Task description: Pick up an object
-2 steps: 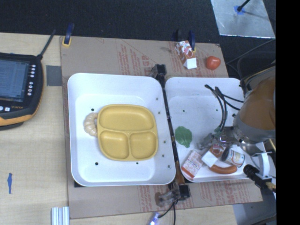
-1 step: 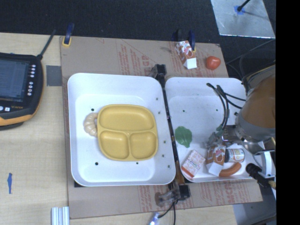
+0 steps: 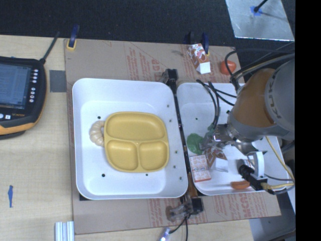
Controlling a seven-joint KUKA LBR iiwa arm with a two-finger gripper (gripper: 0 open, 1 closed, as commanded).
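Right bin [image 3: 200, 97], near edge: small printed packet [image 3: 199, 168] lies flat, just below-left of gripper [image 3: 216, 147]; green piece [image 3: 194, 142] directly left. Jaw state can't be told, cables and wrist cover them. Arm [image 3: 261, 104] reaches in from right, wrist pitched down. Left bin [image 3: 83, 134] holds yellow divided tray [image 3: 136, 140].

Robotics lab or test cell, not home. Evidence: industrial arm [image 3: 261, 104] with cables over bench; orange-and-black teach pendant [image 3: 17, 95] with screen lying at left on light wood benchtop [image 3: 35, 185]; two white bins [image 3: 83, 134] mounted on cardboard sheet [image 3: 125, 62], clamps at edges, blue ones at far edge [image 3: 73, 34]; dark carpet [image 3: 125, 6] beyond bench; tripod foot on grey floor patch [image 3: 258, 11] marked with blue tape; assorted small test items scattered about
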